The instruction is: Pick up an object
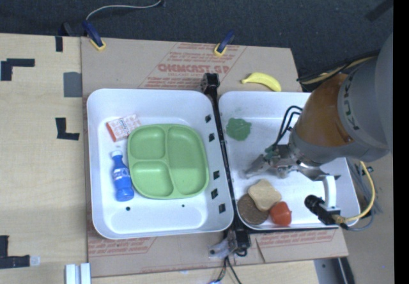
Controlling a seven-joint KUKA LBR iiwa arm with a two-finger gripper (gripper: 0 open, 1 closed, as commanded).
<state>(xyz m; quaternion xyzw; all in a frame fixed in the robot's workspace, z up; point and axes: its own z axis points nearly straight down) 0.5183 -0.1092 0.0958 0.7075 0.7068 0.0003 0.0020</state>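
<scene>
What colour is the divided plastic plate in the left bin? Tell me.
Light green; the divided plastic plate shows plainly in the camera view.

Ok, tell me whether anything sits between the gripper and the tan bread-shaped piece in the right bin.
Nothing visible does. The gripper sits just above the tan bread-shaped piece, with bare floor of the right bin between them. The red piece lies beyond it.

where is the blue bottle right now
In the camera view, the blue bottle lies in the left bin, near its left wall, just left of the green divided plate and below the small red-and-white packet.
</scene>
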